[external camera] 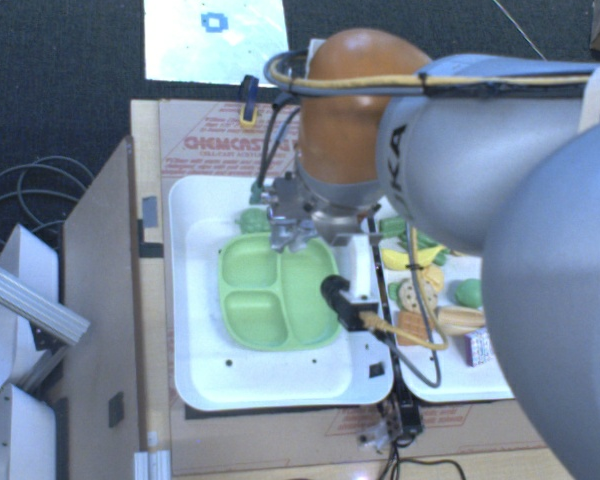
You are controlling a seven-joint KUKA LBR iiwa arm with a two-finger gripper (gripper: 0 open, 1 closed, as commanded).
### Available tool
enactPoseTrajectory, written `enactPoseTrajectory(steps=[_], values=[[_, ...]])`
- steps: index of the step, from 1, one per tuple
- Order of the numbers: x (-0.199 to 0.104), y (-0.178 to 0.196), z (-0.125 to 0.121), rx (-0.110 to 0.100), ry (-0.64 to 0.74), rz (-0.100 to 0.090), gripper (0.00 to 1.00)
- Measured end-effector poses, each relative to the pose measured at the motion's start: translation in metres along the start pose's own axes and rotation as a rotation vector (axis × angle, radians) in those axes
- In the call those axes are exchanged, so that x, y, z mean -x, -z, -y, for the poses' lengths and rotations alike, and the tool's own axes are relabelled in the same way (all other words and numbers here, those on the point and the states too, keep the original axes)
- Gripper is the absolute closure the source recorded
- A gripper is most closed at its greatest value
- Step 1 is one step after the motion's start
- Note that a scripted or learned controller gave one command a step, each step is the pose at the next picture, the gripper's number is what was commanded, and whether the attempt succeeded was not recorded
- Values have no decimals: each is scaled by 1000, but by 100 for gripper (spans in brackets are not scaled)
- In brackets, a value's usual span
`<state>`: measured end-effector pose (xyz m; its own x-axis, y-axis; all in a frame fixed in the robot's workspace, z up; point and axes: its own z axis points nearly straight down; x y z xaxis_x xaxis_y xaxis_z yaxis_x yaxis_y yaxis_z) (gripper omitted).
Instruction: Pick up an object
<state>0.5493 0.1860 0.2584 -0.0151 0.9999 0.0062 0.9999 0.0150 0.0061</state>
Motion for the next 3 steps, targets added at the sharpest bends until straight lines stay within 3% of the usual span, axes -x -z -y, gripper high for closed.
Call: enactPoseTrajectory(steps=[1, 2, 3], values=[[-8, 10, 53, -8, -8, 5, 100], [56, -47, 38, -10, -20, 9, 100], [52, -44, 39, -6, -14, 6, 0]])
